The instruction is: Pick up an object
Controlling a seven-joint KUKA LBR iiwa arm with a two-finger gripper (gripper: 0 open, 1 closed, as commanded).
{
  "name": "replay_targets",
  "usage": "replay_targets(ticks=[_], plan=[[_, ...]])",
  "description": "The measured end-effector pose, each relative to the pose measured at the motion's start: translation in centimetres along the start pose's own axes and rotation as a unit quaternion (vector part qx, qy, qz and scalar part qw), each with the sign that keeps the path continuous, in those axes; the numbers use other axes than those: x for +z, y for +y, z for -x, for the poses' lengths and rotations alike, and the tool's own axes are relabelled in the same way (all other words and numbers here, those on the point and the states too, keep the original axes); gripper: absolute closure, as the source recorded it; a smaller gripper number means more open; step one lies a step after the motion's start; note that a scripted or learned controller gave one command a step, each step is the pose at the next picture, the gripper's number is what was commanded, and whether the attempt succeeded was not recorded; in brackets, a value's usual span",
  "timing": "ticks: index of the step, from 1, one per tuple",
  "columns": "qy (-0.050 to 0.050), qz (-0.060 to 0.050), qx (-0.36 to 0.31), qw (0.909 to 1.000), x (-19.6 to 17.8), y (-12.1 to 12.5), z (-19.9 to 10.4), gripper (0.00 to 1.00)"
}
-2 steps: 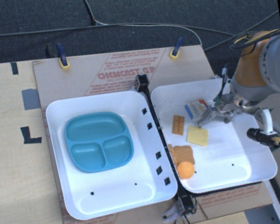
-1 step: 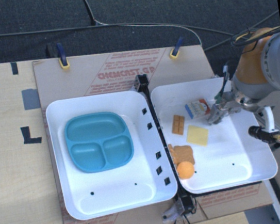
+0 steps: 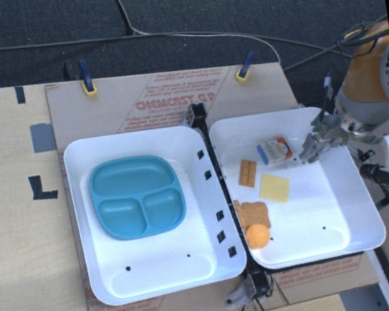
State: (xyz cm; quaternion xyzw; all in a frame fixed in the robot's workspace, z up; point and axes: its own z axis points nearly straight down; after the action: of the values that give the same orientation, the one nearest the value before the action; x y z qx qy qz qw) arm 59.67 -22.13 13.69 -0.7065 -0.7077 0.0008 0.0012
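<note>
Jaws (image 3: 309, 153) state unclear, over right bin (image 3: 351, 236), beside small packet (image 3: 275, 150) lying crosswise, yellow slice (image 3: 275, 188), cracker (image 3: 247, 173) upright, orange ball (image 3: 258, 236) near.

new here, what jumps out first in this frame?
The blue divided plate fills the middle of the left bin. In the right bin, small items cluster toward its left half: an orange ball near the divider, a yellow slice mid-bin, and a brown block above it. The gripper hangs over that bin's upper right, beside a small white and red packet.
</note>
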Motion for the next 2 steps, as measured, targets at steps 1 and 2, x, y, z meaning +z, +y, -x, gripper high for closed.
replay_targets(ticks=[1, 2], plan=[[0.0, 0.0, -0.001, 1.0, -4.1, 0.4, -0.7, 1.0], [0.0, 0.0, 0.0, 1.0, -7.6, 0.5, -0.7, 1.0]])
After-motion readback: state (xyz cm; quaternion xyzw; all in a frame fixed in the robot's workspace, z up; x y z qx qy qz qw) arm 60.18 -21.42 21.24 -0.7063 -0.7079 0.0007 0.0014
